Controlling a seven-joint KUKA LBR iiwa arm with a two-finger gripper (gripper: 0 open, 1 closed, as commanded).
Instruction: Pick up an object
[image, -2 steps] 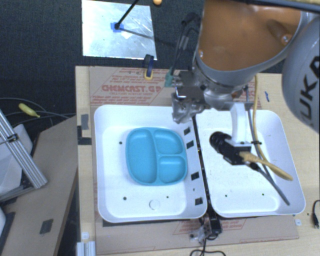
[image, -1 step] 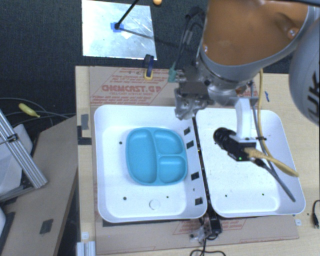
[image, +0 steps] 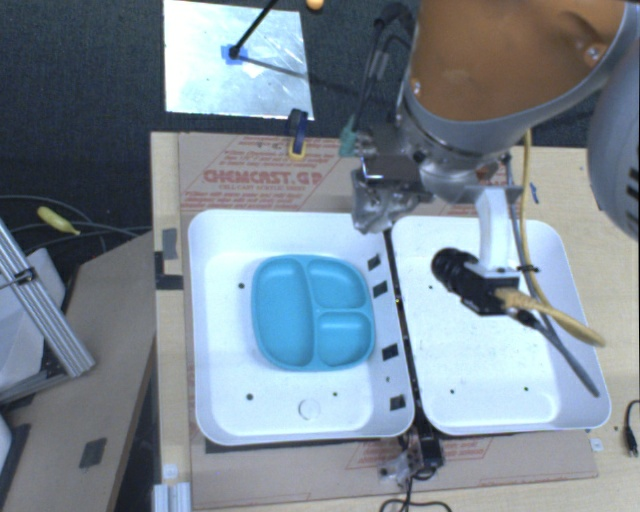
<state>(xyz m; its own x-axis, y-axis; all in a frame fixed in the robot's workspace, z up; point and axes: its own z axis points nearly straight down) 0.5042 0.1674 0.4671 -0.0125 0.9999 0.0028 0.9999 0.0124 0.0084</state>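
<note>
Blue plate (image: 310, 312), flat on the floor of the left bin (image: 222, 400), right way up, three compartments showing: one large down the left side, two smaller stacked on the right. Sitting a little right of the bin's middle, right edge near the bin's inner wall. Untouched, apart from the claw.

Up past the plate's far right corner, the gripper (image: 384, 212), hanging at the far end of the seam where the two bins meet. How wide open? Cannot tell from this angle, just a knot of grey metal seen from above. Nothing visible in its hold. Above it the grey arm (image: 470, 140), stretched in from the right, orange band (image: 500, 45) across the top.

Right bin (image: 470, 395) alongside, white, meeting the left bin along the seam, black clips (image: 381, 290) spaced down that line. Near the left bin's front edge, a small round mark (image: 308, 408). Under both bins, a brown board (image: 250, 170) with red lettering. At its far edge, a small blue and yellow clamp (image: 297, 133). Beyond that, a shiny silver sheet (image: 240, 55) on the dark floor. Far left, a length of aluminium rail (image: 45, 320).
</note>
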